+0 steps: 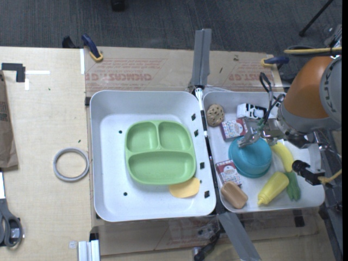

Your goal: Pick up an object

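Note:
My gripper (251,138) hangs low in the right bin (310,200), over the far rim of a blue bowl (251,159). I see nothing clearly held in it. Around the bowl lie a cookie (215,114), a red-and-white packet (232,128), a second packet (228,172), a banana (283,155), a yellow corn cob (273,187), a green vegetable (293,187), a brown bread piece (234,195) and a black-and-white item (251,111). The arm hides part of the bin's right side.
The left bin (103,145) holds a green divided plate (160,152) and a yellow chip-like piece (185,189). On the bench to the left lie a tape ring (71,163), scissors (10,230) and a brown bag (6,129).

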Controlling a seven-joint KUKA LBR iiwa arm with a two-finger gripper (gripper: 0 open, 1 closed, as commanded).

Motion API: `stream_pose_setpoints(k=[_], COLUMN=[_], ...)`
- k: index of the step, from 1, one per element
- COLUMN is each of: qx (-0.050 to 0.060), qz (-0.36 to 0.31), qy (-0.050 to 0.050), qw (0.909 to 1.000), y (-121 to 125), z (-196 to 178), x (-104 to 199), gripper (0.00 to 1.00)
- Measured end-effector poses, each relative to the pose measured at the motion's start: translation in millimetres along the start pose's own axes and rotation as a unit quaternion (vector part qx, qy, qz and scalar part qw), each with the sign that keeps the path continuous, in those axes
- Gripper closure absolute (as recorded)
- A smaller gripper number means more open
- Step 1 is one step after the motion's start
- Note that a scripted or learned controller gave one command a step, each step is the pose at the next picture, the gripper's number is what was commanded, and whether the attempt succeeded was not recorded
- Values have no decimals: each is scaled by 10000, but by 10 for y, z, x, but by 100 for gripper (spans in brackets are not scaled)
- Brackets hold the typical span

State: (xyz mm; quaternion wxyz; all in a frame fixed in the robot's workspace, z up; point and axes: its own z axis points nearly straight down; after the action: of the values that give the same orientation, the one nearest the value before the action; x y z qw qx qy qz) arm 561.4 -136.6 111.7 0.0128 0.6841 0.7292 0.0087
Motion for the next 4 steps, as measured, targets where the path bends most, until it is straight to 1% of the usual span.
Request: stream_pose_setpoints(k=[1,2,3,4], qx=[-64,-9,-23,-122], qz=[73,887,-32,-45], qy=[-37,13,32,-18], qw=[9999,9961,10000,9999], y=[91,317,500,553], z=[-4,8,12,-148], x=[336,353,154,128], gripper=[0,0,0,100])
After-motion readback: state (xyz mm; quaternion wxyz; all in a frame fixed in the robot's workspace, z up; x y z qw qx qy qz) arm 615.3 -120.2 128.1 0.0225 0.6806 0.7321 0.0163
